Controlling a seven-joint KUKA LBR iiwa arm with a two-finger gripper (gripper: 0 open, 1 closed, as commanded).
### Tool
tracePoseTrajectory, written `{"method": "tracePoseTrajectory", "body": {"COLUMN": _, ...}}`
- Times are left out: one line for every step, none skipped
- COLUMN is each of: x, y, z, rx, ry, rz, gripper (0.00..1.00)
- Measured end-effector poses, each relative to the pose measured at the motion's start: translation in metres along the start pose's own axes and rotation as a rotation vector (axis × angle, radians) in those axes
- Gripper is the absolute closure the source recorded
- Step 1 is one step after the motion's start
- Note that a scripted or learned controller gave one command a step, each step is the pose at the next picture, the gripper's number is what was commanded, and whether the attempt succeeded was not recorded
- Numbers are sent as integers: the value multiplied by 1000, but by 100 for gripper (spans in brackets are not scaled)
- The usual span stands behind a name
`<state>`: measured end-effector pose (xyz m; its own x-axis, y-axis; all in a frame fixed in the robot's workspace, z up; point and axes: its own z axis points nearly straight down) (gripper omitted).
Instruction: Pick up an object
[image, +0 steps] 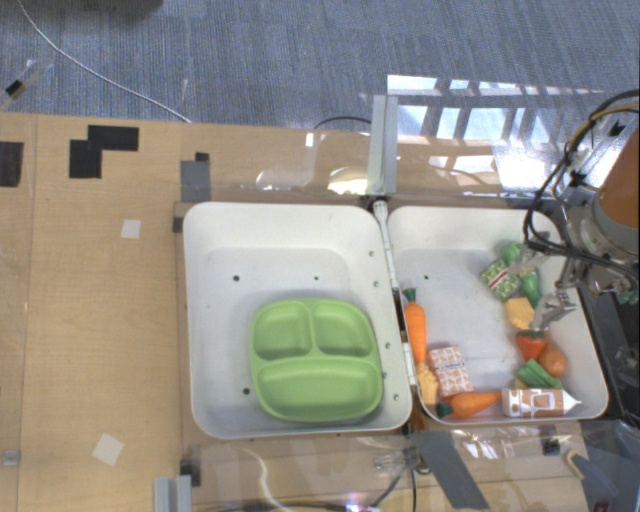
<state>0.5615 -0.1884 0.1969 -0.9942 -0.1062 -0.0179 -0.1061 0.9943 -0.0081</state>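
The right bin holds several toy foods. A carrot lies along its left wall, beside a red-and-white carton. A second carrot and a white bottle with an orange label lie along the front wall. A green-and-white packet, a yellow piece, a red piece and a green piece sit at the right. My gripper hangs open over the right side of this bin, just above the yellow piece and the packet. Nothing shows between its fingers.
The left bin holds a green divided plate toward its front. A metal divider separates the bins. Black cables loop off the wrist over the right bin's back corner. The wooden bench stretches left.
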Motion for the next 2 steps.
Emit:
{"method": "tracePoseTrajectory", "body": {"x": -1, "y": 13, "z": 100, "rx": -6, "ry": 7, "rz": -72, "gripper": 0}}
{"method": "tracePoseTrajectory", "body": {"x": 1, "y": 15, "z": 107, "rx": -4, "ry": 4, "rz": -81, "gripper": 0}}
